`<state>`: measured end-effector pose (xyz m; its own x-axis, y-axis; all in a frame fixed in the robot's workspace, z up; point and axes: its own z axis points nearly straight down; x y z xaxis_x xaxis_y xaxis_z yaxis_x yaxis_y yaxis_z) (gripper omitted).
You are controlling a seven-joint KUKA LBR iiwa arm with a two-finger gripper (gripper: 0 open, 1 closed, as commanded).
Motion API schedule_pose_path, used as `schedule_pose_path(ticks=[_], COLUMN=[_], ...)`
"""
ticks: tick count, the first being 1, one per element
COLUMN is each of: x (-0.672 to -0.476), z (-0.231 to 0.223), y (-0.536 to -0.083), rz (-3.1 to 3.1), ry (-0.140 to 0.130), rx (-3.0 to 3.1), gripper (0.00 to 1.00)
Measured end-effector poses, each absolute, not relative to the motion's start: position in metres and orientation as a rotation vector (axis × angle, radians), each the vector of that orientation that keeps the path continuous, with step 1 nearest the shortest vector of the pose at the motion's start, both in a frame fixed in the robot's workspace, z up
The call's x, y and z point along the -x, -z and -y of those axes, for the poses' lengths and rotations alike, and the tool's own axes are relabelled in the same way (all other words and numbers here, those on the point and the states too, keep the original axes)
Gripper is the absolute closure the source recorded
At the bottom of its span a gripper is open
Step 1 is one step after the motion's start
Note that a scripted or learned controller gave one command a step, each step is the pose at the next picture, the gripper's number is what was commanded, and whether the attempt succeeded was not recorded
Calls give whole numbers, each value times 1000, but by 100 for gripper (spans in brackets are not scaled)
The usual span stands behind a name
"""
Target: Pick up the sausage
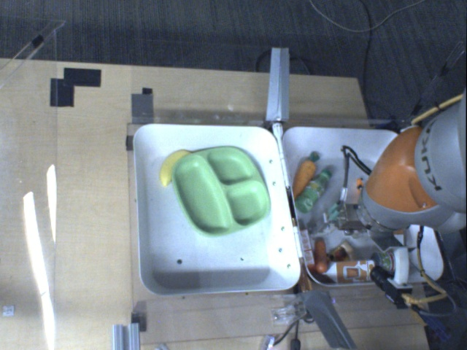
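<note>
The sausage [319, 252] is a small reddish-brown piece lying near the front left corner of the right bin [365, 138]. My gripper [341, 219] hangs low in that bin, just behind and to the right of the sausage, under the orange wrist band [400, 177]. Its tip is dark and partly hidden by the arm. Nothing is visibly held in it.
An orange carrot [304, 176] and a green bottle [314, 189] lie along the right bin's left wall. A white bottle with an orange label [354, 271] lies at its front edge. The left bin [157, 268] holds a green divided tray [221, 188] over a yellow banana [169, 168].
</note>
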<state>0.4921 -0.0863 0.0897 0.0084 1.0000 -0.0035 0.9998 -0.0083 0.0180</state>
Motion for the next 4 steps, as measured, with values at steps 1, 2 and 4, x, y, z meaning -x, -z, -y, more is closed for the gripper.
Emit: schedule_pose_path(ticks=[1, 2, 4], x=[-495, -495, -491], z=[85, 85, 90], y=[-102, -102, -89], rz=[-2204, -2204, -2094], ry=[-26, -26, -16], rx=[-2211, -2212, -2330], gripper=[100, 0, 0])
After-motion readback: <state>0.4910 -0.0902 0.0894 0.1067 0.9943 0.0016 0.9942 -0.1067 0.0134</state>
